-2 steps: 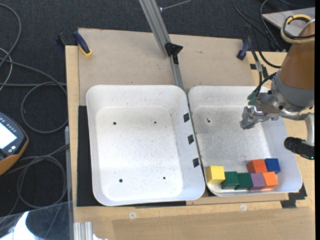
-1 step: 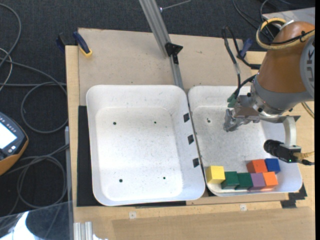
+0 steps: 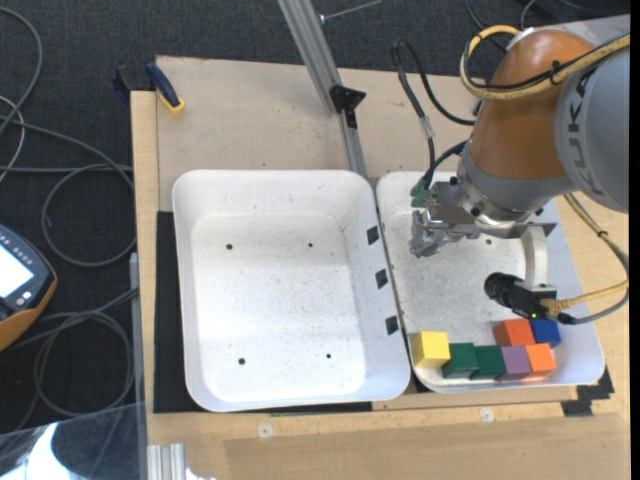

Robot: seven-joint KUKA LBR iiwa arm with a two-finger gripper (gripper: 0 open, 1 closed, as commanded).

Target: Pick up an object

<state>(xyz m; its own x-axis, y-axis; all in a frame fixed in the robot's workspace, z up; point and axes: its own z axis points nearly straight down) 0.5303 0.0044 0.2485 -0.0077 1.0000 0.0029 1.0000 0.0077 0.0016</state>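
While my pincer [image 3: 430, 236] hangs over the far part of the right bin [image 3: 455, 293], nothing sits between its fingers, so I judge the pick not yet done. From this slanted overhead view I cannot tell whether those fingers are spread or pressed together; they are small, dark and partly under the wrist.

Everything worth grabbing lies nearer the camera than the pincer, bunched along the bin's near edge. Closest to it, almost straight toward the camera, is a yellow block [image 3: 432, 347]. Beside that, further toward the arm's side, come two green blocks [image 3: 476, 359], then a purple block [image 3: 516, 361], an orange block [image 3: 541, 358], a red block [image 3: 517, 332] and a blue block [image 3: 546, 330], all touching or nearly so. A black part [image 3: 505, 289] of the rig, with a white bracket, hangs between the pincer and the red block.

Away from the arm, on the pincer's other side, is the left bin [image 3: 200, 208].

What remains, as I read it: travel to the cluster, descend, close, lift. The tight packing may make a clean grip awkward.
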